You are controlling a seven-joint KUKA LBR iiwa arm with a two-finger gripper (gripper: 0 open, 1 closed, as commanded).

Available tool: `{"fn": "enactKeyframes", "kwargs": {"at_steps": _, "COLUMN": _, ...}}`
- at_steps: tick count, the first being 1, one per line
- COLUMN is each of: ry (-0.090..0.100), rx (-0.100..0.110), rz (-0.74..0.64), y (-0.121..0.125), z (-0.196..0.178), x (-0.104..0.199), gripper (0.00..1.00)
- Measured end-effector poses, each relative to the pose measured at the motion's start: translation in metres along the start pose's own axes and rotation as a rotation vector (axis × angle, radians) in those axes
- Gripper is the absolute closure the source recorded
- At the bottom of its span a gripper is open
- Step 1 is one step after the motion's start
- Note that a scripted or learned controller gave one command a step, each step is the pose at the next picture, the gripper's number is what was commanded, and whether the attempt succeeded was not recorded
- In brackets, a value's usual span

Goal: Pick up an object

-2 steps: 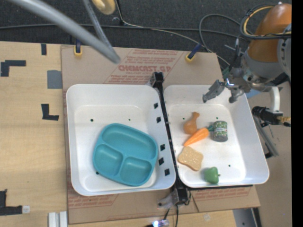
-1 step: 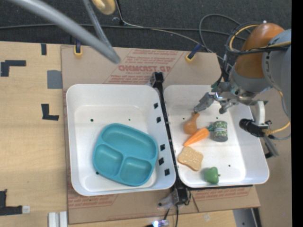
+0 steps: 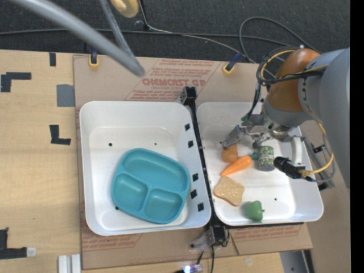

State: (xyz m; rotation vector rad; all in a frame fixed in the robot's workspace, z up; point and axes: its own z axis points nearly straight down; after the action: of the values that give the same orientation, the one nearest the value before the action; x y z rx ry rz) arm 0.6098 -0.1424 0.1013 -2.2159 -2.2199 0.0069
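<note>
Green pepper (image 3: 253,210) clear; claw (image 3: 245,136) tips blurred, partly hidden behind wrist.

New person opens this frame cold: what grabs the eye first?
The blue tray, alone in the left bin, stands out most. Next the grey arm with its orange band, reaching into the right bin, its gripper just above a small orange piece. Below it lie a carrot, a toast slice and a green pepper.
</note>
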Motion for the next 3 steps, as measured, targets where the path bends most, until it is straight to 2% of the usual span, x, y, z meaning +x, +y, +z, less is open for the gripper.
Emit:
{"fn": "enactKeyframes", "kwargs": {"at_steps": 1, "ry": -0.002, "rx": -0.006, "rz": 0.000, "y": 0.000, "z": 0.017, "x": 0.001, "gripper": 0.00}}
{"fn": "enactKeyframes", "kwargs": {"at_steps": 2, "ry": -0.004, "rx": -0.009, "rz": -0.001, "y": 0.001, "z": 0.005, "x": 0.000, "gripper": 1.00}}
{"fn": "enactKeyframes", "kwargs": {"at_steps": 3, "ry": -0.001, "rx": -0.011, "rz": 0.000, "y": 0.007, "z": -0.057, "x": 0.003, "gripper": 1.00}}
